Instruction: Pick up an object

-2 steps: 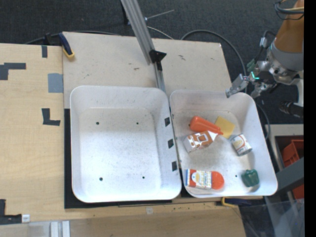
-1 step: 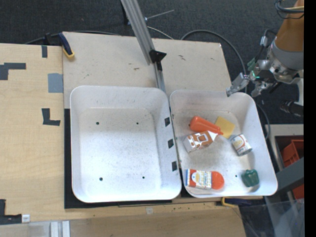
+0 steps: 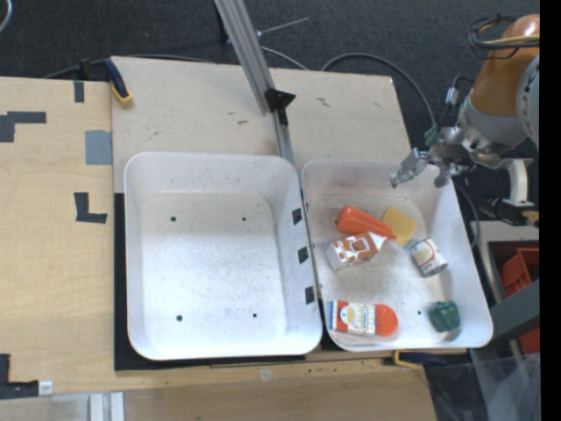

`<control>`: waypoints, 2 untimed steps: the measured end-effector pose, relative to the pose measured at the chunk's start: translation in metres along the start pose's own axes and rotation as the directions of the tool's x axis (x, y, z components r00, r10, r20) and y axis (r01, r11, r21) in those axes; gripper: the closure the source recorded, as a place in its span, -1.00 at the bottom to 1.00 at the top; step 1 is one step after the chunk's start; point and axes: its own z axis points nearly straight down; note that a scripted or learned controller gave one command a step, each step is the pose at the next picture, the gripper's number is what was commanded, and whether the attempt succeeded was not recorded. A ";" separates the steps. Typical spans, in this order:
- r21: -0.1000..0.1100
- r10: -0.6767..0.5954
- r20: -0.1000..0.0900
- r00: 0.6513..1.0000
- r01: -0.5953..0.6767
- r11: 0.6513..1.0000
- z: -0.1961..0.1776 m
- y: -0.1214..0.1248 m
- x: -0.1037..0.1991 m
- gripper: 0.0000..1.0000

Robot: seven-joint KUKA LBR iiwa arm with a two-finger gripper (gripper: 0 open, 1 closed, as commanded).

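Even, diffuse overhead lighting; soft shadows inside the white bins (image 3: 215, 169); mild glare on their rims; small objects slightly soft, perhaps from low resolution.

Two white bins (image 3: 215, 169) sit side by side. In the right one (image 3: 465, 261) I count six things: an orange wedge (image 3: 363, 221), a yellow block (image 3: 400, 224), two cartons (image 3: 354, 251), one small can (image 3: 427, 257), and something green, perhaps a pepper (image 3: 443, 316).

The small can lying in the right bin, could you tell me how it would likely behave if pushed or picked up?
The small can lies on its side, so a push would probably roll it toward the yellow block or the bin wall. Its curved, seemingly smooth side may slip between two fingers. It looks rigid and light.
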 end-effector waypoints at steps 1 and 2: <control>-0.001 -0.001 0.000 1.000 0.001 1.000 0.045 -0.004 0.004 -1.00; 0.000 -0.001 0.000 1.000 0.001 1.000 0.100 -0.005 0.006 -1.00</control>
